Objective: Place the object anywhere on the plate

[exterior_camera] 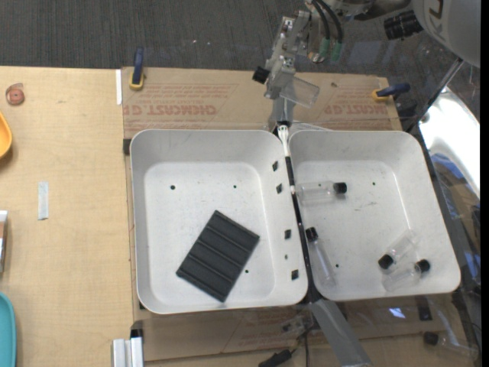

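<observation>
The plate [219,254] is a black ridged rectangle lying at a slant on the floor of the left bin [153,205]. My gripper [285,73] hangs high above the far end of the divider between the bins, well away from the plate. A clear vial [296,89] with a black cap at its left end sits crosswise between the fingers, lifted clear of both bins. In the right bin [428,197] lie several more clear vials with black caps: one [325,190] near the back left, one [318,257] along the left wall, two [401,257] at the front right.
Both bins rest on a cardboard sheet [199,102] held by clamps [137,77] at its far corners. A wooden bench [61,205] lies to the left with small items along its edge. The arm's body and cables [428,14] fill the top right.
</observation>
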### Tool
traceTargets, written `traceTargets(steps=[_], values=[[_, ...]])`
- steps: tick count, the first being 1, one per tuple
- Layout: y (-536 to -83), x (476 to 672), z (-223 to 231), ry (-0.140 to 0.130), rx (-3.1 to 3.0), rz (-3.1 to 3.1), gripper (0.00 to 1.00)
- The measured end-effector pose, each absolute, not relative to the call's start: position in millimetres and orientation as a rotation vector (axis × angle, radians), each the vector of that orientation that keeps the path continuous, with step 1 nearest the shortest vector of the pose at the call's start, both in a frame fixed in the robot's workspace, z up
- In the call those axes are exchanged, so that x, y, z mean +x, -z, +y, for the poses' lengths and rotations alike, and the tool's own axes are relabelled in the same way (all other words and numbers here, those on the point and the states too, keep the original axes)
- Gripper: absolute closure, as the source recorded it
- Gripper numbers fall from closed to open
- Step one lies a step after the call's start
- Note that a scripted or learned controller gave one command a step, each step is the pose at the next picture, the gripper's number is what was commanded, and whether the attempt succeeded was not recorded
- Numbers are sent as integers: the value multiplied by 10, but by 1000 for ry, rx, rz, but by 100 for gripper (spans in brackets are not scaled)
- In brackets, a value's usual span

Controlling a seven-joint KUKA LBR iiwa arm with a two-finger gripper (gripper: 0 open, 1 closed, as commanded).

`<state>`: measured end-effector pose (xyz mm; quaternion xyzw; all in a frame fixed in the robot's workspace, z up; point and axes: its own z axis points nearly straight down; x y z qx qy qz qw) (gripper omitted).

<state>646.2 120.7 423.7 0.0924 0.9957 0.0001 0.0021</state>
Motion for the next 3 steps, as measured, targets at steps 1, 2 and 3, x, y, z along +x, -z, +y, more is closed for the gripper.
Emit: traceTargets(steps=[1,2,3], values=[[-3908,6540,1689,4,1087,2948,100],[-3177,6526,1687,2,681,3067,100],[-4420,6285,1715,-1,-41,3138,100]])
